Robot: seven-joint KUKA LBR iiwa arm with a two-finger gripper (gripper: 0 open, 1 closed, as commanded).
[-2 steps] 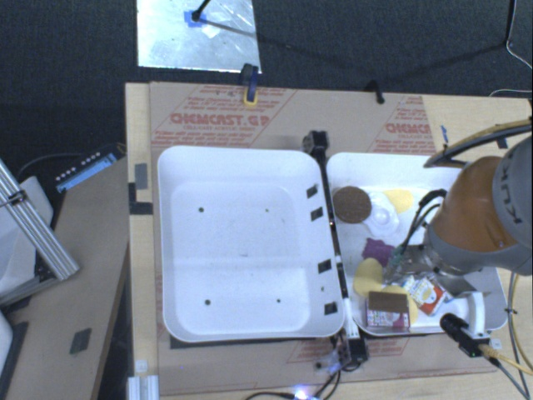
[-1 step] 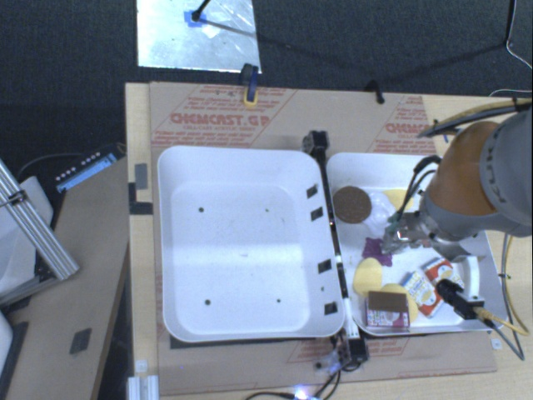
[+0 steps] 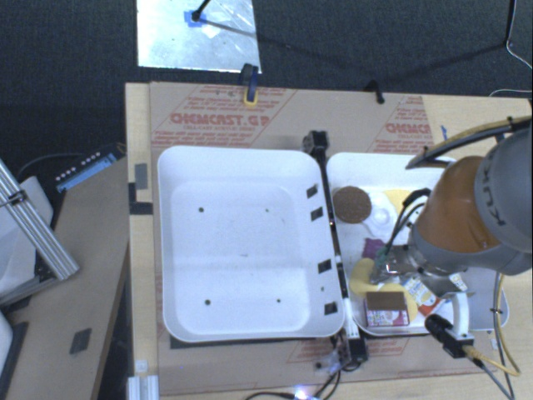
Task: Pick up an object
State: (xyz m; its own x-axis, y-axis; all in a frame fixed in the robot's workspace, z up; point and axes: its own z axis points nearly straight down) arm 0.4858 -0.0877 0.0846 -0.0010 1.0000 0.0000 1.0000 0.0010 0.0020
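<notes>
Camera view has my gripper (image 3: 398, 267) low over the right bin (image 3: 350, 167), my grey wrist and orange band covering much of that bin from the right. Whether my gripper is spread or closed, I cannot tell from this angle.

Just below my gripper lies a small brown-faced box (image 3: 386, 302), flat on the bin floor near the front wall. Beside it, toward the divider, sits a yellow piece (image 3: 363, 272), and a purple item (image 3: 372, 247) rests just above that. Farther back is a round brown disc (image 3: 352, 204), with a pale yellow object (image 3: 398, 197) near it.

I judge this the approach step: I am over the clutter but hold nothing I can see. The box seems the likeliest target. Its long axis runs roughly left to right across the view, so my next move calls for closing across its shorter span.

The left bin (image 3: 179, 223) holds nothing I need.
</notes>
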